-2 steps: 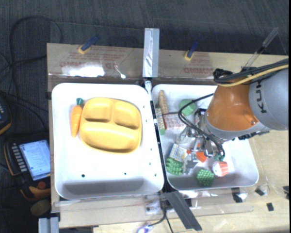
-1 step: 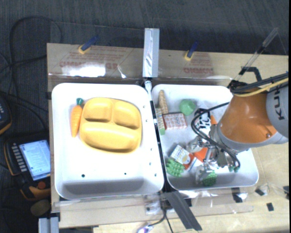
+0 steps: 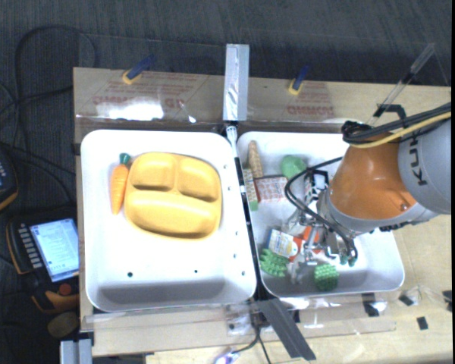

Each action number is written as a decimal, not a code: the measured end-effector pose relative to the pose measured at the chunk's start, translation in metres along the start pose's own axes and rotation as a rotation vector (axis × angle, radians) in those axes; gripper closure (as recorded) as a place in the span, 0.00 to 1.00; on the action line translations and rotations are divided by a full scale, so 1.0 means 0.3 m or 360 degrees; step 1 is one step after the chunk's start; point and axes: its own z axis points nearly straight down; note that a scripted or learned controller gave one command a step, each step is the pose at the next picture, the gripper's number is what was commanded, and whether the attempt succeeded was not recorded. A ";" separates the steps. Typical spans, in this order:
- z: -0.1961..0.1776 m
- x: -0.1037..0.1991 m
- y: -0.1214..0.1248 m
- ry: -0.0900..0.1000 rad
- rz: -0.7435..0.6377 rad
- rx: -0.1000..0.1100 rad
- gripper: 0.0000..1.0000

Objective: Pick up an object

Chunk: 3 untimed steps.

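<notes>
Tray (image 3: 174, 196) in left bin (image 3: 98, 279); carrot (image 3: 119, 186) left of tray.

Letters "KU" on the grey arm (image 3: 432, 161), other print too blurred to read

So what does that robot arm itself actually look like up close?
The arm has smooth, rounded grey casing with a broad glossy orange band above the wrist and dark lettering on the grey shell. Black and yellow cables loop along it. The gripper is a small cluster of dark and metallic parts.
</notes>
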 end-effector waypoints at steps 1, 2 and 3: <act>-0.033 -0.006 0.002 -0.0006 -0.0002 0.0002 1.00; -0.388 -0.196 0.124 0.0018 0.0017 -0.0008 1.00; -0.388 -0.196 0.124 0.0018 0.0017 -0.0008 0.00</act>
